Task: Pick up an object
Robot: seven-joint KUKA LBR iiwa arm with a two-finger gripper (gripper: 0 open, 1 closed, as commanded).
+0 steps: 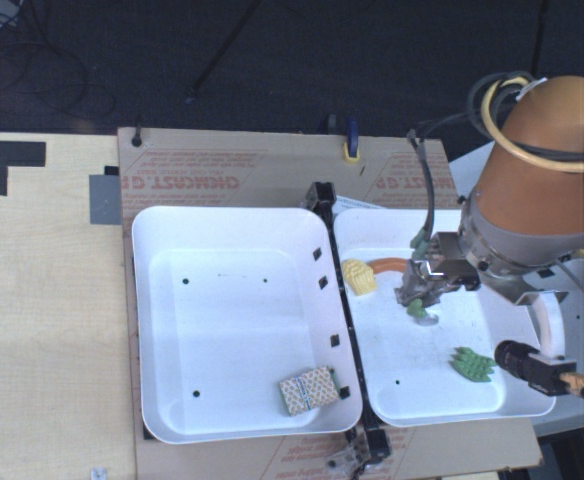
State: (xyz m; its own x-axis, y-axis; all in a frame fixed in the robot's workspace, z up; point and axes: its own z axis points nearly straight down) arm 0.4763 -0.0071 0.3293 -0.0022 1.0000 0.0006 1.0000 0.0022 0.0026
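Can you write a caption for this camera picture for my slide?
Robot hand low in the right bin, near a yellow toy and a green toy.

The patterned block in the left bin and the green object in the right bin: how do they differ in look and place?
The patterned block is boxy and pale with a fine checked print; the green object is plain bright green with a jagged outline. The block lies in the left bin, near its lower right corner; the green object lies in the right bin, near its lower right. Both rest loose on a white floor, apart from the gripper.
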